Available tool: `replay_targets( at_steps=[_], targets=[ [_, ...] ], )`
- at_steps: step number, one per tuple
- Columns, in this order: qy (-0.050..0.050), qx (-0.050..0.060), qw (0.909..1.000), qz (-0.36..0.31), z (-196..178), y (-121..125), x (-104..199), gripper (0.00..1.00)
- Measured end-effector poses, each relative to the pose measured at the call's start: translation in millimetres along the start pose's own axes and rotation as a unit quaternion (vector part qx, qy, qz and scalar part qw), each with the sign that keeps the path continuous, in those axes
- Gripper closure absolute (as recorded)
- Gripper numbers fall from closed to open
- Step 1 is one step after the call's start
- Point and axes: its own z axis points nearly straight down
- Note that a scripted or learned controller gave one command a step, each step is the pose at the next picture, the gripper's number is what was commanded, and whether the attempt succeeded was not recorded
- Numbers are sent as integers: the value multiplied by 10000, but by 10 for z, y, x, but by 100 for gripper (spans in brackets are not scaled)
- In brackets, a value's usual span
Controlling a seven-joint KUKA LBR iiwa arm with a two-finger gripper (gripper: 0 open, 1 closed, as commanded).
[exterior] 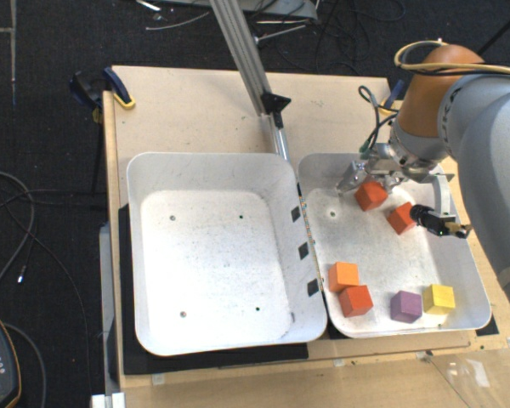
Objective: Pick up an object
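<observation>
The arm [480,134] runs off the right edge and hides the right bin's [459,266] far right corner

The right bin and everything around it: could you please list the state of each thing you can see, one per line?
Hand: low over the right bin's far end, at a red-orange block.
Red-orange block: right under the hand, grip unclear.
Second red-orange block: resting tilted in the bin.
Orange block: resting near the bin's left wall.
Red block: touching the orange block.
Purple block: resting beside the yellow block.
Right bin: holds six blocks.
</observation>
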Motion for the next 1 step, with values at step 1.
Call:
replay_targets(
  at_steps=[1],
  targets=[
    [-14, 10, 10000, 7, -118, -17, -26, 100]
  ],
)
